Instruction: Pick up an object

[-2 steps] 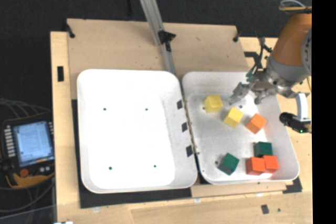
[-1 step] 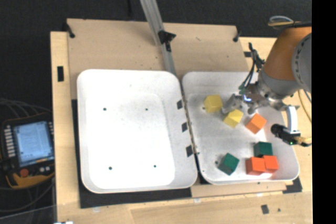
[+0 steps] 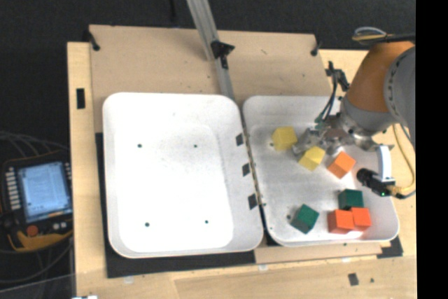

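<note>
The arm (image 3: 378,84) reached in from the right over the right-hand bin (image 3: 280,227), its orange band showing above the wrist; the gripper (image 3: 316,145) hung low over the upper middle of that bin, just above and touching the edge of a yellow block (image 3: 312,158); whether the block sat between the fingers could not be told from this slant, nor could I tell how far the tool stood open. A second yellow block (image 3: 283,138) lay just to the left of the gripper, near the bin's upper left part; an orange block (image 3: 341,164) lay just right of the first yellow one, close under the wrist. Toward the bin's lower right, a dark green block (image 3: 351,199) sat touching the top of two orange-red blocks (image 3: 349,220) pressed side by side; another green block (image 3: 304,218) lay apart from them, lower in the middle of the bin. The left-hand bin (image 3: 112,150) stood beside it, their edges meeting along a row of small dark clips; a grey metal rail (image 3: 199,7) ran at a slant from the top of the view down to the point where the bins met; a handheld control screen (image 3: 38,192) glowed at the far left, off the bench (image 3: 161,52).
</note>
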Controlling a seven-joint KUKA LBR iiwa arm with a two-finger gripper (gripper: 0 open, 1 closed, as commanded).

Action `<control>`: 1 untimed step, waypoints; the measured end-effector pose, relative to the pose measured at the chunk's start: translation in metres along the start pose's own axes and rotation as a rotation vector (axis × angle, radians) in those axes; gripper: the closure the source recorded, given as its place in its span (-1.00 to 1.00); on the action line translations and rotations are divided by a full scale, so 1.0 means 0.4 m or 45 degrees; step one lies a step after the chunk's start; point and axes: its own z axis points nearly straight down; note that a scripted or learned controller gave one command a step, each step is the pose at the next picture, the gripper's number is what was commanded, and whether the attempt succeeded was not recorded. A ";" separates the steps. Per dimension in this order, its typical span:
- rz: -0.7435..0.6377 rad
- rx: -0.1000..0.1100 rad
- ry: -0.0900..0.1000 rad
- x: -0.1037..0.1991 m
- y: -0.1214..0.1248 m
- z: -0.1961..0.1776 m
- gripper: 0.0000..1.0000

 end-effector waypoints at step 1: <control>0.003 -0.004 0.000 -0.002 0.002 -0.029 1.00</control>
